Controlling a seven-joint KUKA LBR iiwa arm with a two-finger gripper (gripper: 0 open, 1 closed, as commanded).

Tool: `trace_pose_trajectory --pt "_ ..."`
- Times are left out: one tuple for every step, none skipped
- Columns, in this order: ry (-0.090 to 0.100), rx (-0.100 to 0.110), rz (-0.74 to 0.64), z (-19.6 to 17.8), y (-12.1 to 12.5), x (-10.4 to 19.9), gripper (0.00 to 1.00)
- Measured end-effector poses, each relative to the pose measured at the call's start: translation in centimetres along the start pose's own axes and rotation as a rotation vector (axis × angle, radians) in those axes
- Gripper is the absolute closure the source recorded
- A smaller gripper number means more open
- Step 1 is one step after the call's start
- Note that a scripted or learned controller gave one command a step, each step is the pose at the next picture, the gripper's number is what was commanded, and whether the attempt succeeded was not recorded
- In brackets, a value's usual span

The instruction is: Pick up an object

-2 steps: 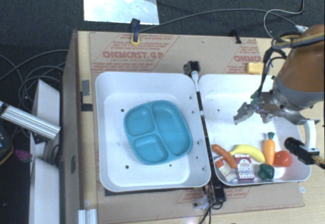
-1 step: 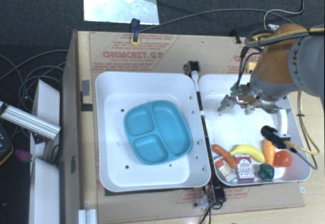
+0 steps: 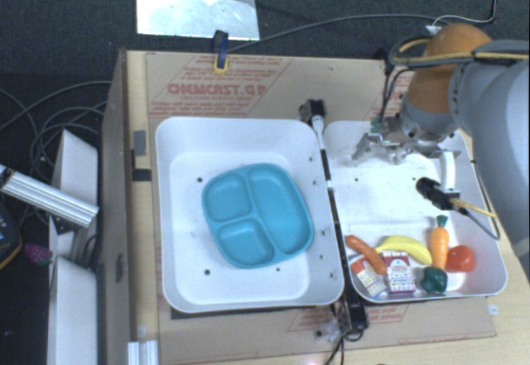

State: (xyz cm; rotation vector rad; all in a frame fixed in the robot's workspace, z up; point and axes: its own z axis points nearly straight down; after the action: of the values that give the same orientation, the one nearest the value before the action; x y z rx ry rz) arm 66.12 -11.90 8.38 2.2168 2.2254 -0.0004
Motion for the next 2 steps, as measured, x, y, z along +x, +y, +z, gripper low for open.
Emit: trace_pose_trajectory --pt "-0.001 -0.005 -0.002 -1.2 0.2 0.0 1.00" --pt "0.001 -0.004 -0.002 -6.4 -2.7 3.3 1.00"
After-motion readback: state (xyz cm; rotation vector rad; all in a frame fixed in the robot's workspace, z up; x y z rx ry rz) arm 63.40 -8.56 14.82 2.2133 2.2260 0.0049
